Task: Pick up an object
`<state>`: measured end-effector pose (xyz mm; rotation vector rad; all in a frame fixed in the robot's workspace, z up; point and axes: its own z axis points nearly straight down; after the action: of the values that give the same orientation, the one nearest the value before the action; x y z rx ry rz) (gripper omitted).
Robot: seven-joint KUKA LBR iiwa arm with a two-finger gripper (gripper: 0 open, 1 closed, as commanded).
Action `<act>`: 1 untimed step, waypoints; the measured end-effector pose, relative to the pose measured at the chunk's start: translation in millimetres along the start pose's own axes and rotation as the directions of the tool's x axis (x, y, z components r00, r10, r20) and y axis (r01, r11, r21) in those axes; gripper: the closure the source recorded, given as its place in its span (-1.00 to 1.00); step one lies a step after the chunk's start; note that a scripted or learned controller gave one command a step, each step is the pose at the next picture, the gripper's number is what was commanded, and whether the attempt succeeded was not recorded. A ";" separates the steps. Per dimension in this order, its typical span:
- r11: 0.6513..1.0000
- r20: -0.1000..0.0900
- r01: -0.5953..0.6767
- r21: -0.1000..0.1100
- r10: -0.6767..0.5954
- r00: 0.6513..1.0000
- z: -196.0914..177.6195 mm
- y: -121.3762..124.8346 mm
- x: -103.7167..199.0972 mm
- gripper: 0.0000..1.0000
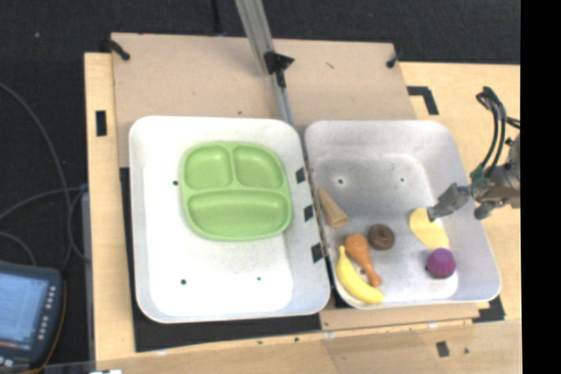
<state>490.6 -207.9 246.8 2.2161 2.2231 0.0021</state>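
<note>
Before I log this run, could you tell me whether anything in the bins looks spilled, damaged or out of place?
Nothing stands out. The green divided plate lies flat in the left bin; the banana, carrot and purple ball rest loose in the right bin.

The right bin (pixel 386 149) holds six small things along its near half. A yellow banana (pixel 356 279) curves along the front left corner, with an orange carrot-like piece (pixel 362 257) lying against it. A tan cone (pixel 330 206) lies by the left wall. A brown ring (pixel 380 236) sits mid-floor. A pale yellow piece (pixel 429 229) and a purple ball (pixel 440 263) lie toward the right.
</note>
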 end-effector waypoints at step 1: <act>1.000 0.000 -0.001 0.000 0.001 1.000 0.0 0.0 0.0 -1.00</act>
<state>490.6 -207.9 246.8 2.2177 2.2215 0.0030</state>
